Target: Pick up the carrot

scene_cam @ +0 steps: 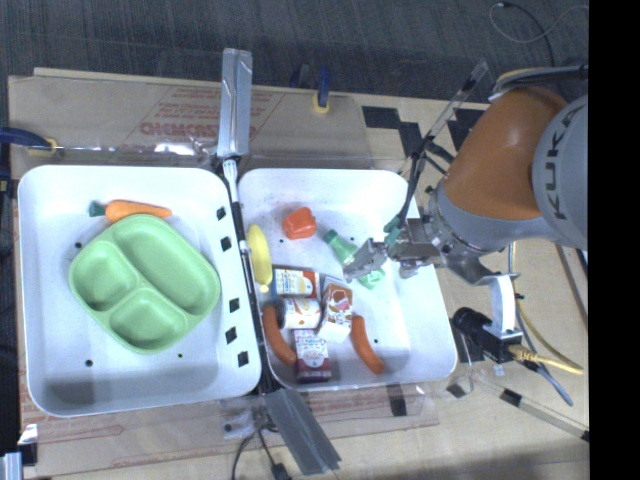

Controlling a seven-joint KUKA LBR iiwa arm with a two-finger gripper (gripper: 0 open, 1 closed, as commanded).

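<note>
The claw (365, 259) hangs over the right bin (425, 353), low above its floor; whether it is open or closed cannot be told, and nothing shows gripped in it. Just beside it lies a green bottle (352, 252), partly under the metal. To its left sit an orange pepper (299, 223) and, further on, a yellow banana (260, 255) by the bin's left wall. Below the claw cluster small cartons (310, 318) and two sausages (366, 349). The carrot (137, 209) lies well apart, far to the claw's left in the other bin (60, 388), touching the upper rim of a green tray (145, 280).
</note>
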